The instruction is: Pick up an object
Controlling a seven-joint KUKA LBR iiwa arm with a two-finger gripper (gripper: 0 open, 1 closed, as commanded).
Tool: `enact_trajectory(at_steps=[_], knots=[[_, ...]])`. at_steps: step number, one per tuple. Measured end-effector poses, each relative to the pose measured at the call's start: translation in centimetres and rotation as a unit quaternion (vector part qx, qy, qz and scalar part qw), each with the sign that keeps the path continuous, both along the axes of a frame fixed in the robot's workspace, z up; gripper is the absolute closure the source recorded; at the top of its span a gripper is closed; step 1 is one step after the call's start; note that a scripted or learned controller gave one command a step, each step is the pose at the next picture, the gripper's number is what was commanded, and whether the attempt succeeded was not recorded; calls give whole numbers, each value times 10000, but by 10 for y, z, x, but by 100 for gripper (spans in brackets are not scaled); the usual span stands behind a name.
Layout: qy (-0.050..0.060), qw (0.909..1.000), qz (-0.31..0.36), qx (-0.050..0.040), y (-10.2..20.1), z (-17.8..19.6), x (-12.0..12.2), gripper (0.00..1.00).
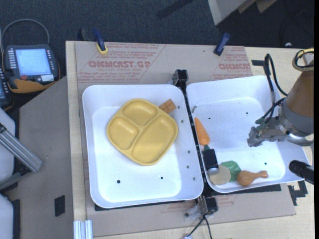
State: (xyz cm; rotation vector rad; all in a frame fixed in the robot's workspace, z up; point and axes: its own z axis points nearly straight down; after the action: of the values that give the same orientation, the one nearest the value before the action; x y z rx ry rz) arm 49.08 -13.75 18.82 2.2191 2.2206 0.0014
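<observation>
Gripper (255, 136) hangs over the right bin (234, 91), right-centre of frame, above bare white floor; nothing seen between its fingers. Open or closed: cannot tell from this angle, the tip is small and dark against the wrist clutter. Candidate objects all lie toward the lower left of the gripper, gathered along the bin's lower edge and left wall. Nearest looks to be the toy drumstick (250, 176), below and slightly left of the gripper, its long axis running roughly left-right across the frame, fat end left, thin end right. Just left of it, touching or nearly so, a green piece (232, 167) and a pale round disc (220, 175), with a black block (210, 159) beside them against the left wall. Orange carrot (201, 131) lies further left, near level with the gripper, long axis close to up-down in frame, along the wall. Left bin (94, 133) holds a yellow divided plate (142, 131) and a small brown piece (167, 105) at its upper right edge; well apart from the gripper. Judgement: shortest move is down-frame to the drumstick, fingers closing across its narrow width.
</observation>
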Motion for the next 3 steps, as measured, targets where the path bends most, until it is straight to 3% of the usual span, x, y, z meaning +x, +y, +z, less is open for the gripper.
enact_trajectory(at_steps=[1,3], knots=[[-8,10000,2,-6,0,39,1,100],[-3,10000,26,5,100,42,44,100]])
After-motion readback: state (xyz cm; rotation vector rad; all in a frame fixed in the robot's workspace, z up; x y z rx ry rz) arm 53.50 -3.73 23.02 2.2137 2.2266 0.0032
